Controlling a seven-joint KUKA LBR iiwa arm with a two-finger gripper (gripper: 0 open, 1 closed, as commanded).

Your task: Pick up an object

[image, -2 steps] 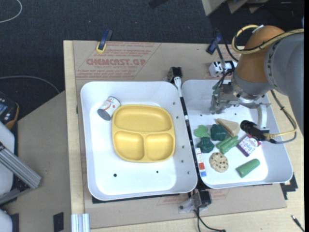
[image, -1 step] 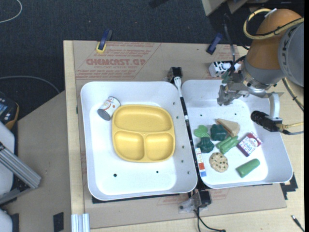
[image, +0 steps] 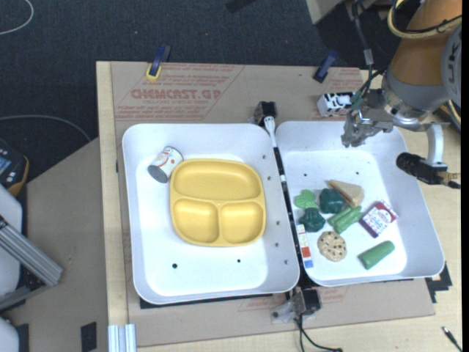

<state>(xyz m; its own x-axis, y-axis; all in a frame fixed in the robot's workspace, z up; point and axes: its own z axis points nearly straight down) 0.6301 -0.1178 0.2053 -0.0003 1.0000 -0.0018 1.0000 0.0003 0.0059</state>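
My gripper (image: 355, 136) hangs over the back edge of the right bin (image: 410, 266), apart from the objects below and in front of it. Several small items lie in that bin's front half: a tan wedge (image: 347, 191), a teal piece (image: 332, 202), a green leaf shape (image: 305, 199), a dark green piece (image: 314, 220), a green cylinder (image: 347, 218), a maroon packet (image: 378, 218), a cookie (image: 333, 246) and a green block (image: 377, 254). Nothing shows in the gripper.
The left bin (image: 146, 262) holds a yellow divided plate (image: 218, 200) and a small tipped can (image: 165, 163) at its back left. A thin white, red and blue strip (image: 303, 245) lies by the right bin's left wall. A black-and-white object (image: 335, 102) sits behind the right bin.
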